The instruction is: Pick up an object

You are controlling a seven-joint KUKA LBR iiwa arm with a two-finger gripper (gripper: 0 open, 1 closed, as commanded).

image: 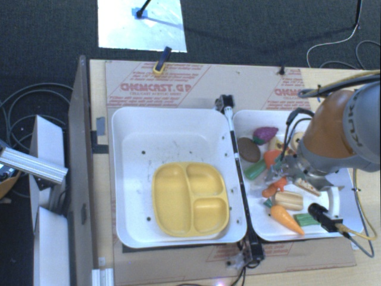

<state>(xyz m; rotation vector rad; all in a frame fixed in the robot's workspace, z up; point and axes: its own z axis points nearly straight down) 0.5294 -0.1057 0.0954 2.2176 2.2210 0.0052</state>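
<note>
Over the right bin [250, 119], at 3 o'clock of the frame: grey arm [342, 130] with orange band, reaching in low above a cluster of toy foods. Tool [283, 173] set near the bin's centre, at the cluster's edge. Spread or pressed together: cannot tell, tip masked by the wrist and by clutter; nothing visibly pinched.

Candidate things for the pick, all lying in the right bin, placed by clock from the tool. At 12 o'clock, well up the bin: purple piece [265, 134]. At 10 o'clock, against the dividing wall: brown oval [249, 150]. At 11 o'clock, close by: orange piece [272, 157]. At 9 o'clock, just beside: green piece [256, 170]. At 7 o'clock, touching or nearly so: red-orange piece [274, 188]. At 6 o'clock: beige block [289, 200], then carrot [287, 218] near the front wall, with green slab [305, 219] just beside it at 3 o'clock.

Left bin [119, 159], at 9 o'clock on the counter [178, 94]: yellow divided tray [190, 198], apart from the action.

Step in hand, as judged: final approach onto the cluster, ahead of any grasp or lift. Next move, as judged: centring on one piece alone, probably the red-orange or the green, closing firmly, then rising straight up. Tight packing a likely cause of a slip or a double catch.
</note>
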